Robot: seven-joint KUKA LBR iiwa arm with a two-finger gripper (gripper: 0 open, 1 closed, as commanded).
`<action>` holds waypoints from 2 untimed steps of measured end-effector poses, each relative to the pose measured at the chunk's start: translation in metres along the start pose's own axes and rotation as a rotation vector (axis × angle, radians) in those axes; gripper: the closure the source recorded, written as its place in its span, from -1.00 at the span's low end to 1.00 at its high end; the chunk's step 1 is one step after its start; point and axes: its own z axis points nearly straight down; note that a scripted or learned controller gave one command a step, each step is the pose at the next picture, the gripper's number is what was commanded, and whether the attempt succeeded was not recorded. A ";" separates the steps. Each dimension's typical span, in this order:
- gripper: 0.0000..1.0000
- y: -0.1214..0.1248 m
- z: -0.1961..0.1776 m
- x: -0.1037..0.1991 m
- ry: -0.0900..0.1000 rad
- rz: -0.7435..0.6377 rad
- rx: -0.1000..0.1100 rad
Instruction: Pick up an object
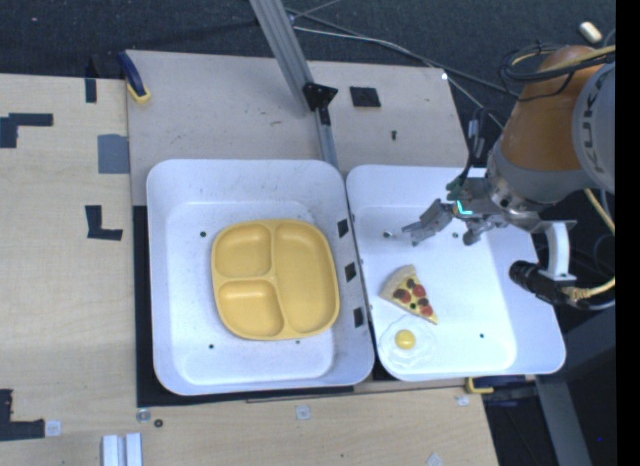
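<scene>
Pizza slice toy [411,295] is lying flat on the floor of the right bin [520,354], near the bin's left wall, crust end toward the upper left, tip pointing toward the lower right. Just below it a fried-egg toy [405,340] is resting, close to the slice but apparently not touching. Both are sitting loose and low, so either is looking like a fair candidate for the pick; flat shapes may be giving little for fingers to bite on.

The hand [447,222] is hanging over the upper part of the same bin, above and a little right of the slice, well clear of it. Its fingers are standing apart, one reaching left, the other lower right, nothing between them. Judgement: it is sitting in an approach stance, with no grasp made yet.

Left bin [160,254] is carrying a yellow divided plate [274,279], three compartments, lying roughly centred. It is looking too broad for this hand.

The bins are butting side by side on a pale worktop [220,104] marked with dark tape patches. A grey metal strut [280,24] is slanting in from the top toward the seam between the bins. Beyond the worktop, dark carpet-like floor [100,4] with thin cables trailing across it. The arm [555,124], orange-banded, is entering from the right.
</scene>
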 end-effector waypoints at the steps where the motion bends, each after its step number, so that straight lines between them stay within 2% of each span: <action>1: -1.00 0.000 0.000 0.000 0.000 0.000 -0.001; 2: -1.00 0.005 0.062 0.005 -0.001 0.000 0.004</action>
